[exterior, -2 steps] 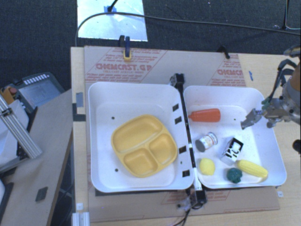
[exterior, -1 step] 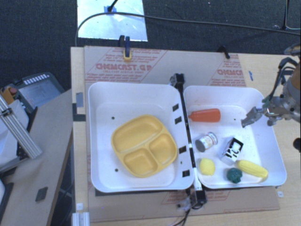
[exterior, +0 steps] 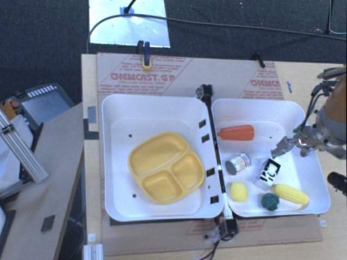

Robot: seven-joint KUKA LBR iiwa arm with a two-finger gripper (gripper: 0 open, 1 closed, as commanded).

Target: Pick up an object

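The right bin (exterior: 293, 112) holds an orange carrot (exterior: 236, 132) at its back left, a small silver can (exterior: 237, 163) on its side, a black-and-white box (exterior: 268, 172), a yellow lemon (exterior: 238, 192), a dark green lump (exterior: 270, 201) and a yellow corn cob (exterior: 290, 195) along the front. My gripper (exterior: 294, 147) reaches in from the right, above the bin's right half and just up and right of the black-and-white box. Its fingers are open with nothing between them.
The left bin (exterior: 116, 145) holds a yellow divided plate (exterior: 165, 167). A black divider with clips (exterior: 212, 156) runs between the bins. Cardboard lies under both bins, with a clamp (exterior: 146, 56) at the back. A grey device (exterior: 43, 104) sits off the bench at left.
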